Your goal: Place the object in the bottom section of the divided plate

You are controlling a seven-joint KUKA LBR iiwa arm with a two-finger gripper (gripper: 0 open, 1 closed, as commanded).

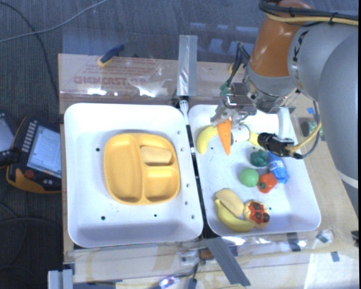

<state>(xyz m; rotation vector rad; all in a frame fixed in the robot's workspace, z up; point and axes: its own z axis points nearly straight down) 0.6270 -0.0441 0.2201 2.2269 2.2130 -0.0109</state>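
Camera view: we read red lettering on cardboard (117, 77) only partly, too blurred. Gripper (230, 117) over right bin (301, 212), fingers closed on carrot (224, 135), tip hanging down. Yellow divided plate (141, 167) in left bin (84, 221).

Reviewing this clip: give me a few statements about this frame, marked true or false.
1. The gripper holds the orange carrot above the right bin. True.
2. The yellow divided plate sits in the right bin. False: it is in the left bin.
3. One plate compartment already holds a tan item. True.
4. The green ball lies on the plate. False: it is in the right bin.
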